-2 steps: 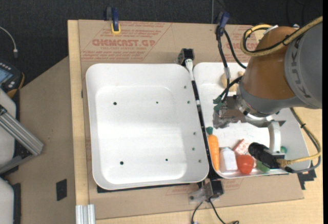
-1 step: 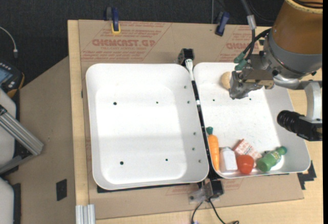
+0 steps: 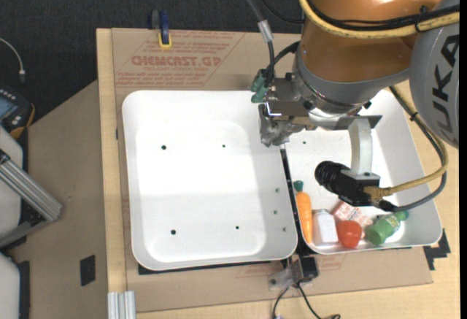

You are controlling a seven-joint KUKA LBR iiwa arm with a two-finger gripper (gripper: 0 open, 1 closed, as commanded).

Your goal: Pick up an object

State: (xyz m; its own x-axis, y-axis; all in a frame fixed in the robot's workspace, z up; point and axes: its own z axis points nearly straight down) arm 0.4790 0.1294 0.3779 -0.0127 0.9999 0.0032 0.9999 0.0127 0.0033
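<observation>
Several small items lie in the near corner of the right bin (image 3: 408, 128): an orange carrot (image 3: 304, 212), a white and red box (image 3: 325, 227), a red round piece (image 3: 349, 234) and a green piece (image 3: 382, 229). My gripper (image 3: 276, 132) hangs from the big grey and orange arm over the divide between the two bins, at the right bin's far left corner. It is well beyond the items and apart from them. Nothing shows in its grasp. The arm hides much of the right bin.
The left bin (image 3: 197, 179) sits beside it on a brown board (image 3: 182, 55). A black cylinder (image 3: 337, 179) on a white bracket with a yellow cable hangs from the arm just above the items. A blue clamp (image 3: 163, 27) grips the board's far edge.
</observation>
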